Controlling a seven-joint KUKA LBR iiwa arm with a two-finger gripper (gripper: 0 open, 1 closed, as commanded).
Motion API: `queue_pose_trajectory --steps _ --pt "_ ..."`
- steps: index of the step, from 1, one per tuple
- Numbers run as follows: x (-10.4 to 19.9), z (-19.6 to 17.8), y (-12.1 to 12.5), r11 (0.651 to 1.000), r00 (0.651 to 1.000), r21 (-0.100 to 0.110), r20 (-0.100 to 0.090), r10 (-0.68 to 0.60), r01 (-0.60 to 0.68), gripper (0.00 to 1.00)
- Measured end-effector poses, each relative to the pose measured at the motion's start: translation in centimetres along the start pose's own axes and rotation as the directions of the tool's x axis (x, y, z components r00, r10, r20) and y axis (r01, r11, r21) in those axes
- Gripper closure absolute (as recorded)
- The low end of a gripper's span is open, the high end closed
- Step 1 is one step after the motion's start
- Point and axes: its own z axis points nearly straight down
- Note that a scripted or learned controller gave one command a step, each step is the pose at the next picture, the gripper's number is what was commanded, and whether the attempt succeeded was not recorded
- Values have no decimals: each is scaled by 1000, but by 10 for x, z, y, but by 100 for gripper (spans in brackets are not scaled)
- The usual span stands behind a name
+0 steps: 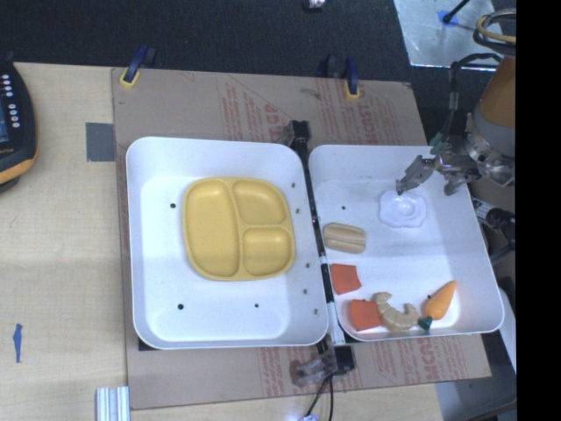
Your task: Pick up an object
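Note:
My gripper (431, 181) hangs over the back right of the right bin (465, 261), its two fingers spread apart with nothing between them. Just below and left of the fingertips lies a small clear plastic piece (402, 209) on the bin floor. Further left rests a tan bread roll (344, 238). Along the bin's front edge sit two red blocks (345, 278) (365, 314), a beige curved piece (396, 312) and an orange carrot (440, 299).
The left bin (158, 261) holds a yellow divided plate (237, 227). A metal clamp strip (308, 209) runs between the bins. Blue and yellow clamps (351, 82) hold the cardboard at the back. A black and orange controller (13, 121) lies far left.

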Motion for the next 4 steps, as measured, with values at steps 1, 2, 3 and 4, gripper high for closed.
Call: queue_pose_trajectory --steps 1,2,3,4 --pt "32 7 -132 1000 1000 12 -5 2 -2 0" --pt "127 7 -61 1000 1000 -5 -2 -12 12 0" --pt "120 -4 -65 1000 1000 1 1 -1 1 100" --pt "181 1 -74 1000 1000 4 -2 -6 6 100"
